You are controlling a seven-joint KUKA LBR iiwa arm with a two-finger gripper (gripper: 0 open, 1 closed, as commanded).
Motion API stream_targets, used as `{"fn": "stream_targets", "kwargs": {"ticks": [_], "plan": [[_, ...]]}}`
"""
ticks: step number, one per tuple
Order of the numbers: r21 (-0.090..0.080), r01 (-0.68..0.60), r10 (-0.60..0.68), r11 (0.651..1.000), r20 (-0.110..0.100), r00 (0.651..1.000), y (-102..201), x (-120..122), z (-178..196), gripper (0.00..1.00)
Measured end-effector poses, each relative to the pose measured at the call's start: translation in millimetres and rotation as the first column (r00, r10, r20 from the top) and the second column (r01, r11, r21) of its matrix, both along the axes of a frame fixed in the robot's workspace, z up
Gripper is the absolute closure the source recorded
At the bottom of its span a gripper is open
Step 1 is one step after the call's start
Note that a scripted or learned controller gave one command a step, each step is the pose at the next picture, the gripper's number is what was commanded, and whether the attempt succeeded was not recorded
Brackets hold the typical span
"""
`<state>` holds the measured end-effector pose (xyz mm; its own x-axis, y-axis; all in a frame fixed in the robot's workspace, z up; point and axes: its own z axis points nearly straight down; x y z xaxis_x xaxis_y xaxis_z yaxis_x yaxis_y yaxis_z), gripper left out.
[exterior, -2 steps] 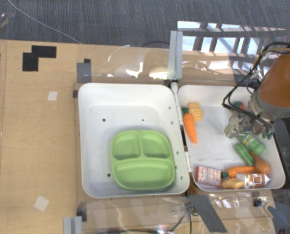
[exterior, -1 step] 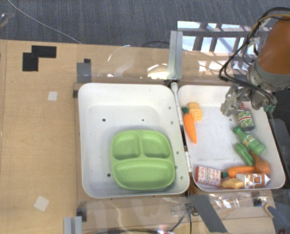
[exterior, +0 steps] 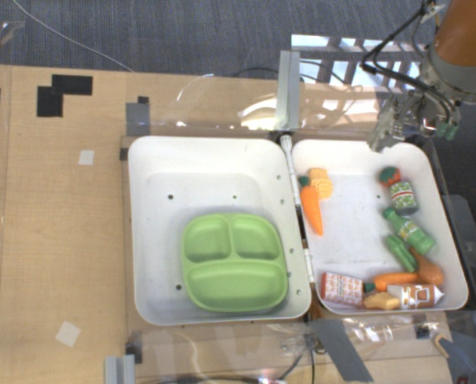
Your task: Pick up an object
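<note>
The arm point(exterior: 466, 30) is cut off by the top and right edges. The gripper point(exterior: 394, 130) is blurred, its fingers indistinct. Labels on the two small bottles point(exterior: 402, 194) and the carton point(exterior: 342, 288) are too small to read. The heap point(exterior: 406, 282) at the right bin's lower corner overlaps, hiding outlines.

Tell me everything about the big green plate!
The green plastic divided plate is a rounded square with three hollows: two small ones at the far side, one wide one at the near side. It lies flat and right way up in the left white bin, toward its near right corner. Nothing sits in it.
</note>
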<state>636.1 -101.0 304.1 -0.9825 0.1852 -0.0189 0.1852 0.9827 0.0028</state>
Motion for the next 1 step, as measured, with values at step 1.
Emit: {"fn": "stream_targets", "kwargs": {"ticks": [1], "plan": [[0.002,0.106,-0.106,0.994,-0.002,0.994,16.5,17.5,75.9,1.0]]}}
